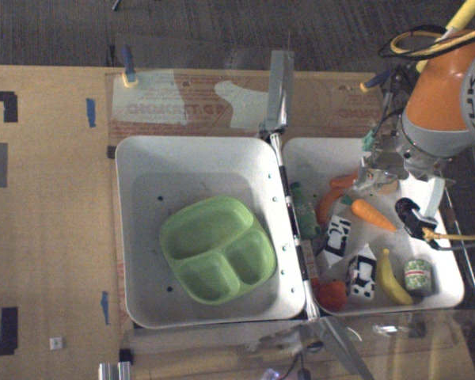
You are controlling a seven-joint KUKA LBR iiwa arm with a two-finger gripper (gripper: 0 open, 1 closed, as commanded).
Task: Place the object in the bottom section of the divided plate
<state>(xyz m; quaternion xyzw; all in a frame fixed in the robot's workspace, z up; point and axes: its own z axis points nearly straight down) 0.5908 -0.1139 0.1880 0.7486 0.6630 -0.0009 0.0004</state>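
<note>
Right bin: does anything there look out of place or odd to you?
Nothing looks spilled or broken. The right bin holds a loose jumble: a carrot, a banana, a tomato and a small can lie at mixed angles. The green plate sits turned at a slant in the left bin.

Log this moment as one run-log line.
arm: over right bin | gripper: above carrot | divided plate: left bin, nothing in it | stage: pre-grasp

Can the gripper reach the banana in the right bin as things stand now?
Probably yes. The banana lies uncovered near the front of the right bin, with a small can beside it. The gripper hangs over the same bin, farther back, above a carrot.
</note>
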